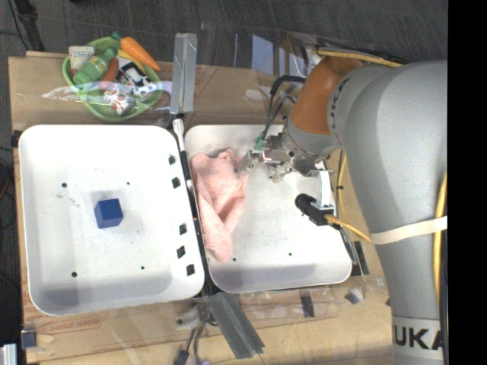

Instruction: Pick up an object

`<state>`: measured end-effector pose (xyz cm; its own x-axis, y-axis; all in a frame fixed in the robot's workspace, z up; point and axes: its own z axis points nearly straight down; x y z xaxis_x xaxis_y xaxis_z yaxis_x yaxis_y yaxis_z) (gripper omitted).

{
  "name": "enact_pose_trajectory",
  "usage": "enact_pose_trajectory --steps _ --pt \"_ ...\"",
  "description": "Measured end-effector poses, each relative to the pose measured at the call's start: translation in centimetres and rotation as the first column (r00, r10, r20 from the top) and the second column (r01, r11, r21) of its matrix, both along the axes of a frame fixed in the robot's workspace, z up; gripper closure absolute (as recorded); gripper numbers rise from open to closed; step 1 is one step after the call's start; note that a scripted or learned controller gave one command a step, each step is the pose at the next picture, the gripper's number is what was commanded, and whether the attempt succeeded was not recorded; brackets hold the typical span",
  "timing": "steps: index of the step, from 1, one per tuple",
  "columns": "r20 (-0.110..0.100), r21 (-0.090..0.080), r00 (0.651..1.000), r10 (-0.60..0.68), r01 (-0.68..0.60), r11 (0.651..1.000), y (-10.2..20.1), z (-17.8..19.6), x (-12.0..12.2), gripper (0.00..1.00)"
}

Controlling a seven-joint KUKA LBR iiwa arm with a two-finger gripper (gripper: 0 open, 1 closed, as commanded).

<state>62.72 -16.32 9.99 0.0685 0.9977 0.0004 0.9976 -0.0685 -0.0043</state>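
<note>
The pink cloth (217,204) lies crumpled along the left wall of the right bin (304,268), and it stretches from the far part of the bin toward the near part. Its far end reaches to the right, toward the gripper (266,160), which is low over the far part of the same bin, just beside this cloth corner. From this view I cannot tell if the gripper is apart or together, and I cannot see that it holds anything.

The cloth looks like the nearest target, so I judge the step in hand is to take it. To do this well, the gripper should come down on a raised fold, not on a flat edge, because a flat layer of soft fabric slips out easily. The thick fold at the far end seems a good place. It should press close to the bin floor before it closes, and then lift straight up, slowly, so the hanging part does not catch on the wall between the bins.

A blue cube (109,212) sits well apart in the left bin (46,295). A green bowl (114,112) with toys stands on the bench behind it.
</note>
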Motion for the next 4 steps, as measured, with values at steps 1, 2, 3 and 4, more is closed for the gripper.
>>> enact_pose_trajectory --steps 1,2,3,4 --pt "0.001 0.002 0.999 0.054 -0.054 0.999 -0.5 -0.7 -0.8 0.00" --pt "0.002 0.000 0.986 0.168 -0.168 0.986 5.4 -0.8 -3.4 0.00" --pt "0.003 -0.001 0.961 0.275 -0.275 0.961 6.3 -0.4 3.0 0.00" --pt "0.003 0.000 0.957 0.290 -0.290 0.957 4.0 2.7 -2.0 0.00"
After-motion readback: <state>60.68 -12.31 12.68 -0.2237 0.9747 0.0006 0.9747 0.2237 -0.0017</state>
